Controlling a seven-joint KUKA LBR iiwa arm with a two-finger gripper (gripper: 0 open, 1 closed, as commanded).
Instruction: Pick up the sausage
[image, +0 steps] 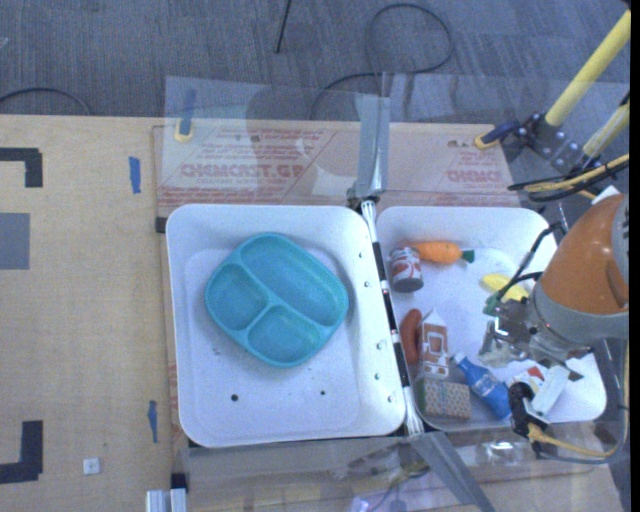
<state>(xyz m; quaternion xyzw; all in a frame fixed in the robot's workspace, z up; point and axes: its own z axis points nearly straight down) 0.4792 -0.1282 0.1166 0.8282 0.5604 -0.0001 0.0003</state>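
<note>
Camera view, slim reddish sausage (410, 335), white bin (570, 225)

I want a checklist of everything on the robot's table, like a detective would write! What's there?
Surface: wooden bench with two white bins, left bin and right bin, side by side.
Job's things: sausage, reddish brown, lies along the right bin's left wall, beside a small carton.
Clutter: teal divided plate in the left bin; in the right bin a carrot, a can, a blue bottle, a yellow piece and a tan block.
Grippers: gripper hangs over the right bin, apart from the sausage; fingers too unclear to judge.
Cables: black cables loop on the floor.
Surroundings: grey carpet; blue tape on the bench.
</note>
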